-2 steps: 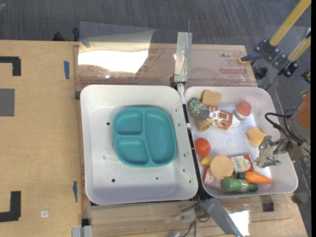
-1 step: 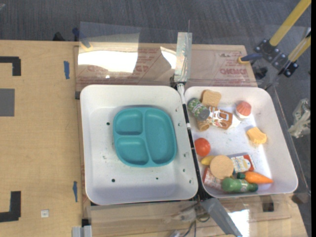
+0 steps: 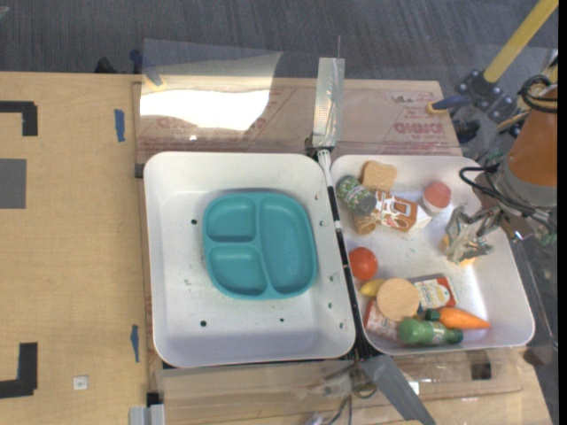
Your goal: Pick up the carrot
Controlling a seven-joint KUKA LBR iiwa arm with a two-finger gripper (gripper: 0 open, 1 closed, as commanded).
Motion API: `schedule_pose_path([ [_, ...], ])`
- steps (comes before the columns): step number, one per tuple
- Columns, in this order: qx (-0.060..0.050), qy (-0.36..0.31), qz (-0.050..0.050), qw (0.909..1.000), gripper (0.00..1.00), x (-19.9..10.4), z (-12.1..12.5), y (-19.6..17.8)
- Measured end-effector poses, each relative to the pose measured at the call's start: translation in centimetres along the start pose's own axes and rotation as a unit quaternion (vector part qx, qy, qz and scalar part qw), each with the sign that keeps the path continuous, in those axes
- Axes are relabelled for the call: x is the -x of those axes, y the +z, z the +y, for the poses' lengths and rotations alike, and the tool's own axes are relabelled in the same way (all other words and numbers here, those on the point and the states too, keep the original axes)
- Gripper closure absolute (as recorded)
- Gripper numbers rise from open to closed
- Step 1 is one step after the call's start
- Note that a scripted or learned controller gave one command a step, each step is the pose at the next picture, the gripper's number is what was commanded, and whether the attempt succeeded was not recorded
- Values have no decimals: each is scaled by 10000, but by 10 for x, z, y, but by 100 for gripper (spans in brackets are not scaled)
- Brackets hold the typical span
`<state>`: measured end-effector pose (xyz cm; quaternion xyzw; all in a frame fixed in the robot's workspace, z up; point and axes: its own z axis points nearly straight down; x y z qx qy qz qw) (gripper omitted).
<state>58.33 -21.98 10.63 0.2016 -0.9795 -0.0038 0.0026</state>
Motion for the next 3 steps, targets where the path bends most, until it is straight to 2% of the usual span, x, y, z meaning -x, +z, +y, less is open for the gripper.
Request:
schedule_pose_path([
  [1,-44,1864,-59,9824,100,1,41,-58],
  [2,-39,1867,-45,9824,0,0,41,-57],
  [3,-64,2150,-98,9765,0,45,-19,15],
])
